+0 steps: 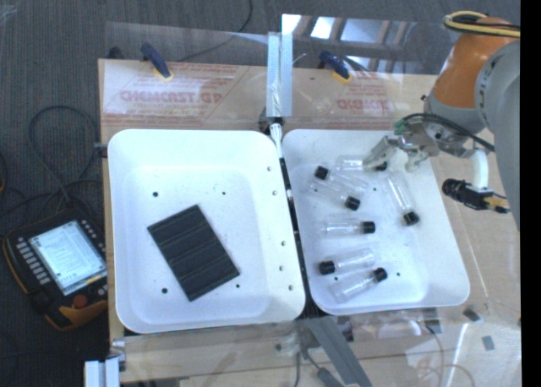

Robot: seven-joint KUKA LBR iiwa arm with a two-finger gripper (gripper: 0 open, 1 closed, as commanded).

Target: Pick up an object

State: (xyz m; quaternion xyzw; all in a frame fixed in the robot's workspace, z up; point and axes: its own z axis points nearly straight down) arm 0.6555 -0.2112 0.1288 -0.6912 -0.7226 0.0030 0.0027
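Observation:
The right bin (439, 288) holds several clear vials with black caps, scattered across its floor. One vial (401, 201) lies just below my gripper (391, 166), with another vial (350, 161) to its left near the bin's back wall. My gripper hovers over the back right part of this bin, its two fingers (375, 158) spread open with nothing between them. In the left bin (135, 149), a flat black ribbed slab (193, 252) lies at a slant.
The grey arm with its orange band (469, 60) comes in over the right bin's far right corner. A black cable plug (461, 191) hangs by the bin's right rim. A teach pendant (57, 269) lies on the floor to the left. Two clamps (154, 59) hold the back board.

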